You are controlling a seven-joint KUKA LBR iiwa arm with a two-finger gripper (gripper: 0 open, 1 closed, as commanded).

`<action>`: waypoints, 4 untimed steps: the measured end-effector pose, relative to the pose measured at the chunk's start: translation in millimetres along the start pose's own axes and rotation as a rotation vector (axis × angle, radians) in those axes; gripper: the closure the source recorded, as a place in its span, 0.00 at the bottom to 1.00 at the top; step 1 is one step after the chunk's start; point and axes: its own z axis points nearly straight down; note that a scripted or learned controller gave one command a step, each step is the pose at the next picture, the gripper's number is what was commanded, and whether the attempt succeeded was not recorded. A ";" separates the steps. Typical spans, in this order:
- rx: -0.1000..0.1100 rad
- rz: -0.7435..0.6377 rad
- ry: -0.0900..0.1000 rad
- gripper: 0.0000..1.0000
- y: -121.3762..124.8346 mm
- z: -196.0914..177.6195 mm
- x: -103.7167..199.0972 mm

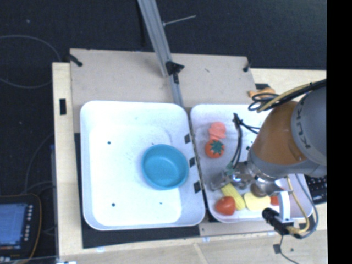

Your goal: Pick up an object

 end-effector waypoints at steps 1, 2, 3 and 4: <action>-0.008 0.013 0.003 1.00 2.6 -15.4 0.0; -0.011 0.007 0.001 1.00 -0.1 -60.8 -3.8; -0.014 -0.006 0.001 1.00 10.6 -112.6 0.0; -0.013 -0.007 0.001 1.00 12.3 -163.1 -0.8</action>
